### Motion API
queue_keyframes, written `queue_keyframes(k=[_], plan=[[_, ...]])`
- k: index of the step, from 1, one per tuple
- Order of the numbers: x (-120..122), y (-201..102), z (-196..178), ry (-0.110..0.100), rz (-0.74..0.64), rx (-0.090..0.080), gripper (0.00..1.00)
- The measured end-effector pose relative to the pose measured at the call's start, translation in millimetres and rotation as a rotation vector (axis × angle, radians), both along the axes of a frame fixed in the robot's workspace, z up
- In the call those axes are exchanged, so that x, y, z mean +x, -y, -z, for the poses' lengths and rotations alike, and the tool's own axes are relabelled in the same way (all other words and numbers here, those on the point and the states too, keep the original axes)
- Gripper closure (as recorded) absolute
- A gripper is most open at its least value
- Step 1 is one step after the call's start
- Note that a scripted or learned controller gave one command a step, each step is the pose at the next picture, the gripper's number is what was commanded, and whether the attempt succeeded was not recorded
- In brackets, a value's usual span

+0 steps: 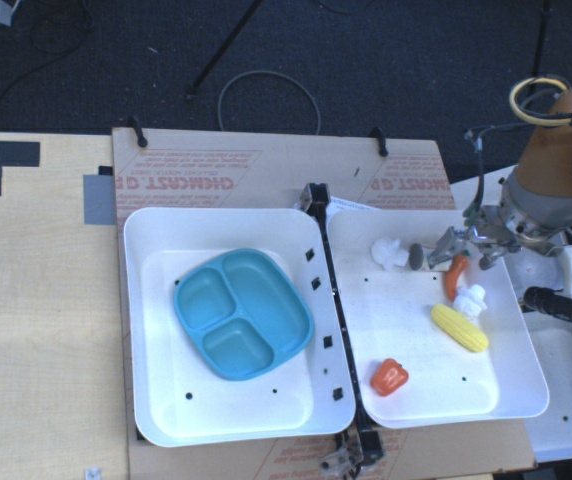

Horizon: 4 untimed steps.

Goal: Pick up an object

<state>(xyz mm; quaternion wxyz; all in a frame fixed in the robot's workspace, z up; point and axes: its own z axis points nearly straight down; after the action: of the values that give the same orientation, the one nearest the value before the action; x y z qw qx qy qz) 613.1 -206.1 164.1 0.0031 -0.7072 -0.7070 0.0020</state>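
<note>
My gripper point(461, 253) hangs over the far right part of the right bin point(421, 408). It is open, with its fingers spread to either side of the upper end of an orange carrot-like toy point(453, 280) lying on the bin floor. A small white object point(472, 301) touches the carrot's lower end. A yellow corn cob point(459, 327) lies just below that. A white crumpled piece point(389, 254) sits to the gripper's left, and a red pepper point(389, 377) rests near the bin's front.
The left bin point(151, 368) holds a blue divided plate point(241, 312). A black divider point(328, 298) separates the two bins. The grey arm with its orange band point(546, 163) comes in from the right edge, above the right bin's far corner.
</note>
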Motion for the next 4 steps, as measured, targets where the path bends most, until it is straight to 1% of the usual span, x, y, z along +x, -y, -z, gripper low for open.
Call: queue_keyframes(k=[1, 2, 3, 4], plan=[[-7, -2, 45, 0.000, -0.001, 0.001, 0.00], [-6, -2, 32, 0.004, -0.001, -0.001, 1.00], [-1, 2, -31, 0.012, -0.001, -0.003, 1.00], [-1, 3, -43, 0.007, -0.001, -0.002, 1.00]])
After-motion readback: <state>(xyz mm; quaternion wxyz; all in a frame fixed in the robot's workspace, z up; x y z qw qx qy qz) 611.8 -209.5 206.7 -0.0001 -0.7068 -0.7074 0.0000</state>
